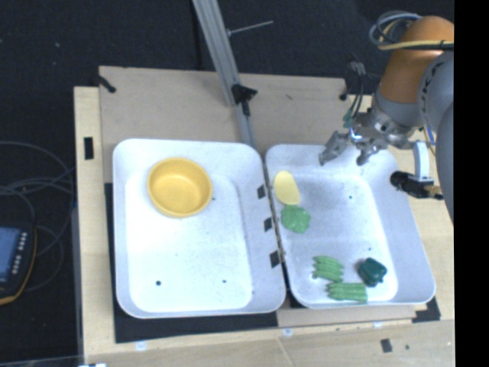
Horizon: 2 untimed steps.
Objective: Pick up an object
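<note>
Over in the left bin [183, 281] a yellow bowl [179, 187] sits alone near the far left corner. Moving right, the right bin [397, 228] has a yellow piece [286, 188] and a green lump [296, 219] hugging its left wall, two green pods [338, 280] and a dark teal object [373, 271] near the front. Gripper [347, 153] hovers above the far rim, fingers spread wide, nothing between them.

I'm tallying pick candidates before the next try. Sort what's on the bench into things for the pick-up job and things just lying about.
For the job:
- claw, over the right white bin
- pale yellow oval piece
- round green lump
- two ridged green pieces
- dark teal chunk
- yellow bowl

Lying about:
- slanted grey metal rail
- handheld screen
</note>
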Motion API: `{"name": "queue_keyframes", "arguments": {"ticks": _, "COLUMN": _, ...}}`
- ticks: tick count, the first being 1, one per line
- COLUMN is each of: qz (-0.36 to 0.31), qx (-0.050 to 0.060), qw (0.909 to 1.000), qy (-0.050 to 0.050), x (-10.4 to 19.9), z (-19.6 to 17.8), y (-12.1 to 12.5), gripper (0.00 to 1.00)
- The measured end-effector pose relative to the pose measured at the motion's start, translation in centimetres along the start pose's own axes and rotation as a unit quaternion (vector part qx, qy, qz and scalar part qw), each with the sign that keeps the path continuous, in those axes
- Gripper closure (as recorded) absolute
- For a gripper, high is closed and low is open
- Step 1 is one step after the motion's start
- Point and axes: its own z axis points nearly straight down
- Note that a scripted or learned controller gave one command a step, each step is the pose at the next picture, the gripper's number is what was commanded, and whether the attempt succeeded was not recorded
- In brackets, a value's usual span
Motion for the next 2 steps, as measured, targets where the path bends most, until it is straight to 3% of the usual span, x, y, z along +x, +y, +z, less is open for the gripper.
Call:
{"name": "queue_keyframes", "arguments": {"ticks": 1, "qz": 0.000, "qx": 0.000, "qw": 1.0000, "qy": 0.000, "x": 0.9, "z": 5.4, "y": 0.1, "gripper": 0.00}}
{"name": "queue_keyframes", "arguments": {"ticks": 2, "qz": 0.000, "qx": -0.003, "qw": 1.0000, "qy": -0.001, "x": 0.8, "z": 4.0, "y": 0.3, "gripper": 1.00}}
